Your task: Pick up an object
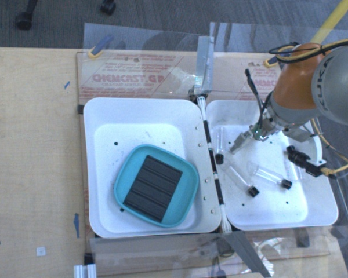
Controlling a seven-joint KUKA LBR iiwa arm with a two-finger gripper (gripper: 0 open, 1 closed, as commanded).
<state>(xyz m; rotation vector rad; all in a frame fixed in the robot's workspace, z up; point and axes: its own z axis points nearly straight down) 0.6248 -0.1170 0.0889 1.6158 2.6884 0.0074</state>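
Bright, even overhead light; the white bins glare slightly, shadows beneath objects stay soft, clear sheeting at the far side reflects, and focus is mildly soft.

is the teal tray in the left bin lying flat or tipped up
Lying flat: the teal rounded-square plastic tray rests on the left white bin's floor, dark ribbed insert facing up.

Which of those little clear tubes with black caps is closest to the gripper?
The upright-lying tube beside the divider between the bins, cap toward the camera. The gripper hangs just right of it; the other two tubes lie farther forward in the right bin.
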